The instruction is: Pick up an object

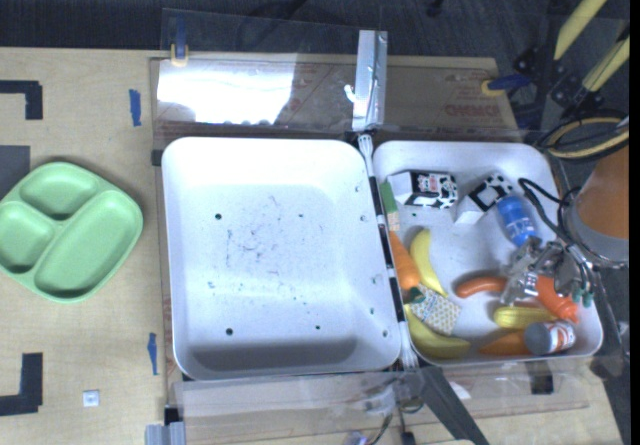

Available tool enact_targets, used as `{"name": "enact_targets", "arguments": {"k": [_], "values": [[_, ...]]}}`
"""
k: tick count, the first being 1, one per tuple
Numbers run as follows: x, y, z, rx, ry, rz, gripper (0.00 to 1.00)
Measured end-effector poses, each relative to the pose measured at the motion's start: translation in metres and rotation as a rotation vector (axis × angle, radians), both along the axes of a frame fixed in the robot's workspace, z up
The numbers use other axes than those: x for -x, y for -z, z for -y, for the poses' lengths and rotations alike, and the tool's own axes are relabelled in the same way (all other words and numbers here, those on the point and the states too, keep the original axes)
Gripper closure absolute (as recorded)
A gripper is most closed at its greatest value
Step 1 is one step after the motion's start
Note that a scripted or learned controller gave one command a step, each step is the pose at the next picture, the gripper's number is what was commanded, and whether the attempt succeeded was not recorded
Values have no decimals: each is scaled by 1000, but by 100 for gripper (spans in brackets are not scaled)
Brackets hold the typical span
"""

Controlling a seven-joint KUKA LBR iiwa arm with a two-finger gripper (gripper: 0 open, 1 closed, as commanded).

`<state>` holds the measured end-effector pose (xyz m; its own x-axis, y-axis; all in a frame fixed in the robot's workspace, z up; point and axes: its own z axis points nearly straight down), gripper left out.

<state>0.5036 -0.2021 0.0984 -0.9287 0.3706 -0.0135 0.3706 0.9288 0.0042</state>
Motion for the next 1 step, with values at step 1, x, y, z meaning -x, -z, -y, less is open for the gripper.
{"name": "enact_targets", "arguments": {"k": [1], "values": [[-11, -100, -45, 0, -98, -9, 100]]}}
